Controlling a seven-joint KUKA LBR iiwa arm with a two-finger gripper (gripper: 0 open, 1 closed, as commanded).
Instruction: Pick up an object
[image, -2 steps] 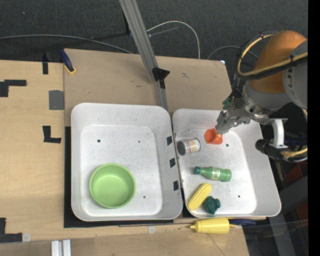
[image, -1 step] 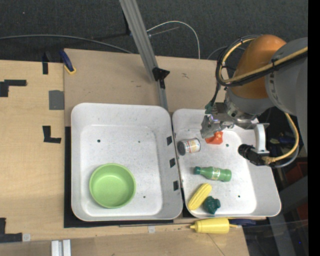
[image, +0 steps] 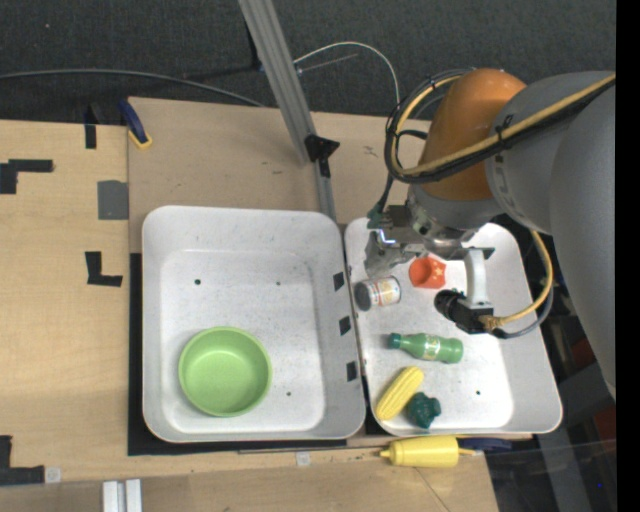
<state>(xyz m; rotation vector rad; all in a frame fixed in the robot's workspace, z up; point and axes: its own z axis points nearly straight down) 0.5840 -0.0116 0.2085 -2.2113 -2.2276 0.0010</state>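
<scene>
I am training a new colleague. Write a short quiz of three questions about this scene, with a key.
1. True or false: the green bowl lies in the left bin.
2. Which lies nearest the gripper? A) yellow corn B) small can C) green bottle
3. Fill in: the yellow bottle lies ____ the bins.

Key: 1 true; 2 B; 3 outside
</scene>
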